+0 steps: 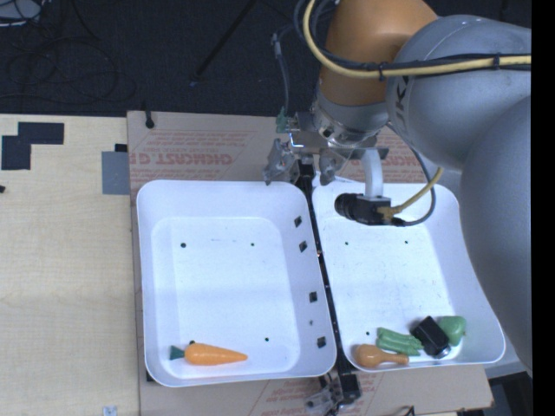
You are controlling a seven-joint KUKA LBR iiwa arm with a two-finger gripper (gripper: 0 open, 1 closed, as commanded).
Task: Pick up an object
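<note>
My gripper (pixel 302 170) hangs over the far end of the divider between the two white bins, with its fingers spread apart and nothing between them. An orange carrot (pixel 215 354) lies in the left bin (pixel 165 211) at its near left corner. In the near right corner of the right bin (pixel 473 258) lie a tan pear-shaped piece (pixel 379 356), a green bean pod (pixel 399 341), a black block (pixel 431 334) and a green piece (pixel 453 326), bunched close together. All these objects are far from the gripper.
The large grey arm with its orange band (pixel 377 33) covers the upper right and overhangs the right bin's right side. A black cylindrical part with a cable (pixel 364 208) hangs off the wrist over the right bin's far end. Brown cardboard (pixel 208 141) lies under the bins.
</note>
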